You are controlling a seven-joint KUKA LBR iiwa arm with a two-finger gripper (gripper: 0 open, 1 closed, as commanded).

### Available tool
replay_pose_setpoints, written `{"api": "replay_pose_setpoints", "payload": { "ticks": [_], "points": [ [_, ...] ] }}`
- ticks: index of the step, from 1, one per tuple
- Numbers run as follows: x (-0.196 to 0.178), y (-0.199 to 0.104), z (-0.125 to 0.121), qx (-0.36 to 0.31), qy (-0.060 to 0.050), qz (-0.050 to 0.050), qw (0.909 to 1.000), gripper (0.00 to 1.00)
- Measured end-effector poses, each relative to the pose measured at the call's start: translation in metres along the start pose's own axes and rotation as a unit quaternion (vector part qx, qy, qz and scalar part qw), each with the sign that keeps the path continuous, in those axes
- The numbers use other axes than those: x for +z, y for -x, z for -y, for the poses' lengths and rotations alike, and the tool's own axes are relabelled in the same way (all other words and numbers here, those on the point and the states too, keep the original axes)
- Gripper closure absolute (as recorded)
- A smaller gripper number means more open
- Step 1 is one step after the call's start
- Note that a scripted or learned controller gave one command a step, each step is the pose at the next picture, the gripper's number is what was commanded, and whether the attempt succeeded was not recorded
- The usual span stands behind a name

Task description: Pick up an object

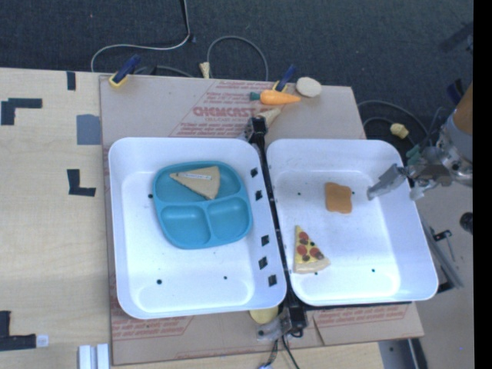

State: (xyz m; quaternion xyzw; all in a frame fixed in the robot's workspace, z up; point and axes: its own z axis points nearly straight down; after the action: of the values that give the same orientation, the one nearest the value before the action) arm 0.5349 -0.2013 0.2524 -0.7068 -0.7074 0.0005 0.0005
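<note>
The gripper (387,181) is reaching in over the right edge of the right bin (400,279), its grey fingers pointing leftward and down toward the bin floor; at this size and slant it is not possible to tell whether the jaws are spread or pressed together, and nothing is showing between them. The arm (461,141) is extending off to the right behind it, with a patch of its orange band showing near the frame's right side. Just left of the fingertips, apart from them, a small brown toast-like piece (338,197) is lying flat on the white floor of the same bin. Nearer the bottom left of that bin, close to the divider, a toy pizza slice (308,250) is lying with its point toward the top. In the left bin (131,283), a blue divided plate (204,206) is sitting, and a tan wedge-shaped piece (198,180) is resting in its upper compartment. Both bins are sitting on a cardboard sheet (154,106), and at its far edge a toy carrot (278,97) is lying beside a pale rounded object (308,87).
</note>
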Motion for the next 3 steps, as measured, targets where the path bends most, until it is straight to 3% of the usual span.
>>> {"api": "replay_pose_setpoints", "payload": {
  "ticks": [1,2,3],
  "points": [
    [0.110,-0.010,-0.046,-0.001,-0.003,-0.001,1.0000,0.00],
    [0.169,-0.067,-0.077,-0.002,0.002,0.002,1.0000,0.00],
    [0.163,-0.019,-0.138,-0.001,0.005,0.002,1.0000,0.00]
  ]
}}
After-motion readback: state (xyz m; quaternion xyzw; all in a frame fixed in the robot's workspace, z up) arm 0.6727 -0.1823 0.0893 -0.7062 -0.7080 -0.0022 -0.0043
